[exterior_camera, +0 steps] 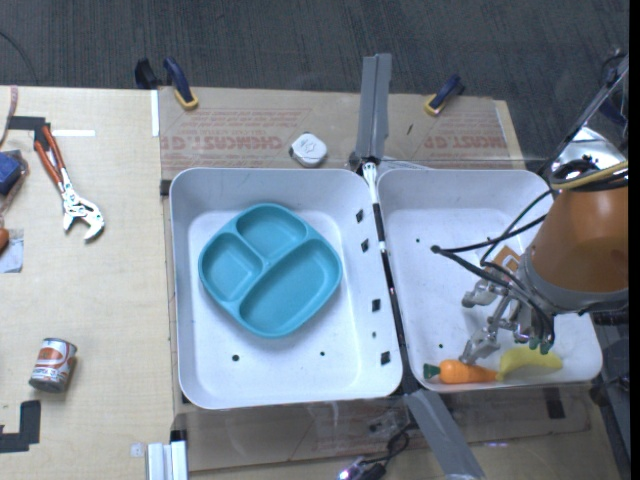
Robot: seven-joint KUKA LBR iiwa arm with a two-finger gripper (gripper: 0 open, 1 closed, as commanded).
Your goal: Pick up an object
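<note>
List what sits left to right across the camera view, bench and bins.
Wrench → can → blue divided plate in the left bin → carrot → claw → yellow object, these three in the right bin.

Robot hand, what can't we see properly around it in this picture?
- Gripper: too small and tangled with cables to tell if anything is held.
- Yellow object: partly hidden behind the gripper, shape unclear.
- Small can: label too tiny to read.
- Arm: cut off by the right edge.
</note>
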